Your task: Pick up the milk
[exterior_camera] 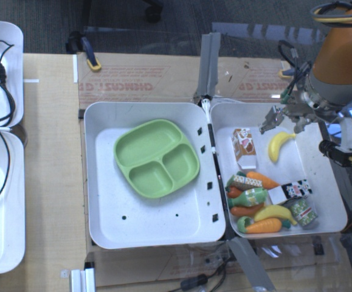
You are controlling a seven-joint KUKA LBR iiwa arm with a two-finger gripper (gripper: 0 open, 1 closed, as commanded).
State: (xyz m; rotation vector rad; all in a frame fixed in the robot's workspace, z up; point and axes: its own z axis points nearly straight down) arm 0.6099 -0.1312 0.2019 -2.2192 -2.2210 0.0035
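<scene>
The milk (296,190) is a small white carton with black cow patches. It lies on its side in the right bin (324,163), near the front right, among toy food. My gripper (284,124) hangs over the far part of that bin, above a yellow banana (278,145). Its fingers are spread open with nothing between them. The milk lies well in front of the gripper, apart from it.
A brown-and-white carton (244,148) lies left of the banana. Carrots (262,179), a green bottle (251,196), a second banana (273,212) and a green can (304,212) crowd around the milk. The left bin (103,181) holds a green divided plate (156,157).
</scene>
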